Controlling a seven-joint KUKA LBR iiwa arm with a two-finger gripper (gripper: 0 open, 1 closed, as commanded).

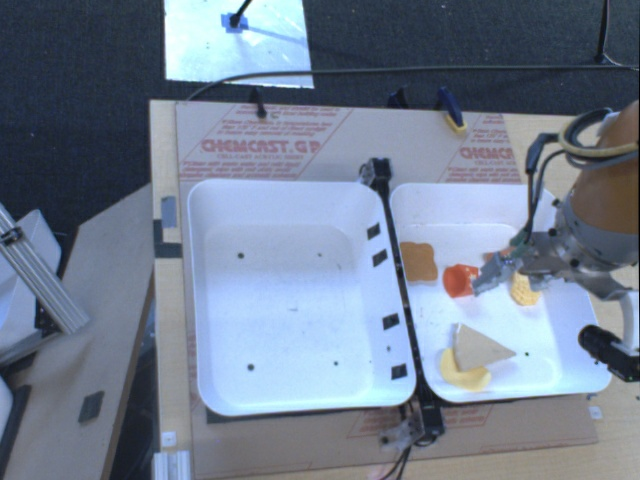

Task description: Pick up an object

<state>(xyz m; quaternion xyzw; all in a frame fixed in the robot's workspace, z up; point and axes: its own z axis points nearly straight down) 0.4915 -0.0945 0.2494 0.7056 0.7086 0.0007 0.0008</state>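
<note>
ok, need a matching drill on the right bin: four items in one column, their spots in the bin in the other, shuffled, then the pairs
Items:
1. brown toast-like square
2. red rounded piece
3. tan triangular wedge
4. yellow curved banana-like piece

Places:
A. at the gripper tip
B. the bin's near edge
C. beside the divider, far half
D. bin middle, just above the yellow piece

Pairs: 1-C, 2-A, 3-D, 4-B

The arm (600, 203) is grey with an orange band, dark looping cables, and a grey metal tool (492, 274).
</note>
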